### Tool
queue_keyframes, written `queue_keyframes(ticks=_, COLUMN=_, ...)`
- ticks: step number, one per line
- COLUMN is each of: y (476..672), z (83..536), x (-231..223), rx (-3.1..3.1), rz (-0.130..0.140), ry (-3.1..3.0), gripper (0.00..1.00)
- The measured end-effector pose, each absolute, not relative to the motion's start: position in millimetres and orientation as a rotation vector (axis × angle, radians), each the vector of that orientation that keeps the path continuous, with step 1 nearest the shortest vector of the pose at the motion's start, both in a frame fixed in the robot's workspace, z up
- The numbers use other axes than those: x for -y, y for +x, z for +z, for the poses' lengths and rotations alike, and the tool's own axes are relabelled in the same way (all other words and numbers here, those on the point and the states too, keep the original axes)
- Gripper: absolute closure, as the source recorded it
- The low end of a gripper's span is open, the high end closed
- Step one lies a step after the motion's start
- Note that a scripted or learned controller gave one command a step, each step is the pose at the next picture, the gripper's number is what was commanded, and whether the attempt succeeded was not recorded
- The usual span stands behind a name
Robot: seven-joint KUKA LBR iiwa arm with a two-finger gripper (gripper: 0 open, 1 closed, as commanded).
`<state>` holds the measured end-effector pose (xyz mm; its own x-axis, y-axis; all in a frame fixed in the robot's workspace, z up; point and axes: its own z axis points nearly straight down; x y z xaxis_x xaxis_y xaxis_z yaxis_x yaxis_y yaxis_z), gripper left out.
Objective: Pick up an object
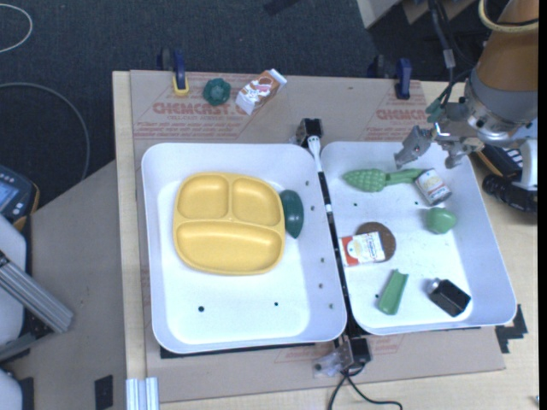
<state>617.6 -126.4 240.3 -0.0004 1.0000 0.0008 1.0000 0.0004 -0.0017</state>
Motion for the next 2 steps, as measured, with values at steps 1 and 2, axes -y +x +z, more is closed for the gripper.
queue_keyframes(ticks=1, y=618.3, z=251.5, x=126.4, rx=2.224, rz=-0.002, ry=-2.221, gripper=1.00)
queue_keyframes(ticks=2, y=614.6, z=228.3, x=41.9, rx=2.226, rz=0.001, ry=-2.207, gripper=1.00)
